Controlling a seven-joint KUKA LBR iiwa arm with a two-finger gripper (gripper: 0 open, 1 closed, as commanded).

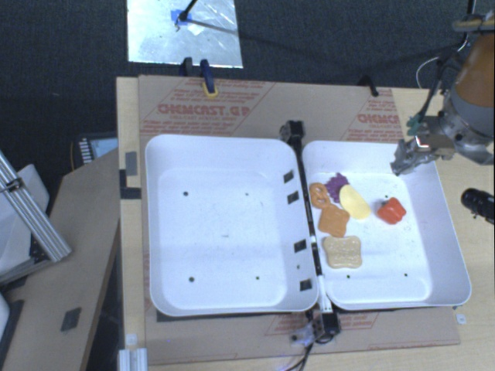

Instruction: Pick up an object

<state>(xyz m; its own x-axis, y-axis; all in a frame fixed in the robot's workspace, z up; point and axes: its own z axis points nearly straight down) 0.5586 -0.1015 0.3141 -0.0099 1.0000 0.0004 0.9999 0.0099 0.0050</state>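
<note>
Gripper (404, 163) hangs over the far right part of the right bin (445, 230), at the end of the grey arm (472, 91) reaching in from the right; too small and blurred to say what its tip is doing, cannot tell, and nothing visible in it. Likely parked above the bin so it can drop straight down onto a piece. Nearest candidate: red pepper toy (391, 210), below and slightly left of the gripper, near it, sitting alone on bare white floor, apart from the rest. Looks small, glossy red-orange, lumpy, greenish bit at top maybe. Judgement: easiest pick since it has free room around it. Other toys bunch against the divider, further left and below the gripper: yellow lemon-like piece (355, 202), smooth and rounded; purple grapes (336, 184) just beside it; pretzel (319, 195) by the bin's left wall; orange slab (334, 221) touching or nearly touching the yellow one; bread slice (343, 252) lowest, flat, pale tan. Clustered ones look harder, neighbours may get nudged. Left bin (224, 149) well to the gripper's left. Pick not yet done.
</note>
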